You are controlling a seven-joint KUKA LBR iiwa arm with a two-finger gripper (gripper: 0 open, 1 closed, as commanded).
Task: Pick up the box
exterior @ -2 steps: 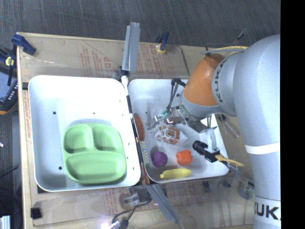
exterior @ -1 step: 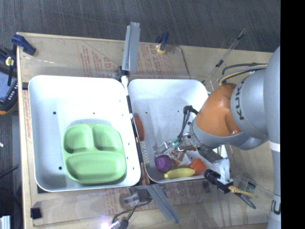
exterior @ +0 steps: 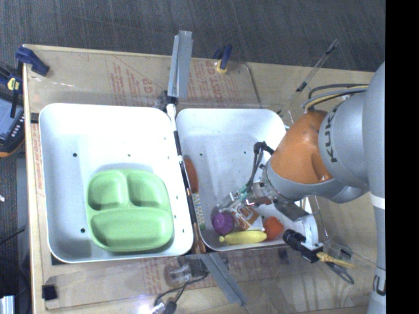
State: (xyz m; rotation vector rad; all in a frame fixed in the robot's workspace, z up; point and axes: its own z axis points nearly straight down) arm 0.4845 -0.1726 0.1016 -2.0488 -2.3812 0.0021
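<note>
Wooden desk [exterior: 98, 77] under two white bins. Nearest, at the right bin's [exterior: 216, 129] front edge: banana [exterior: 243, 238], purple fruit [exterior: 222, 222], red ball [exterior: 273, 227], box [exterior: 243, 216] wedged between. Gripper [exterior: 245, 198] directly above box; opening impossible to tell. Risk: snagging neighbouring fruit, box slipping. Farther left, green tray [exterior: 129, 209].

- box [exterior: 245, 217]: small, orange-brown with light print (label too blurred to read)
- lies tilted in the right bin [exterior: 216, 136], near its front edge
- sits between the purple item [exterior: 222, 222] and the red item [exterior: 273, 227], just above the banana [exterior: 244, 238]
- partly covered by the hand [exterior: 243, 199]
</note>
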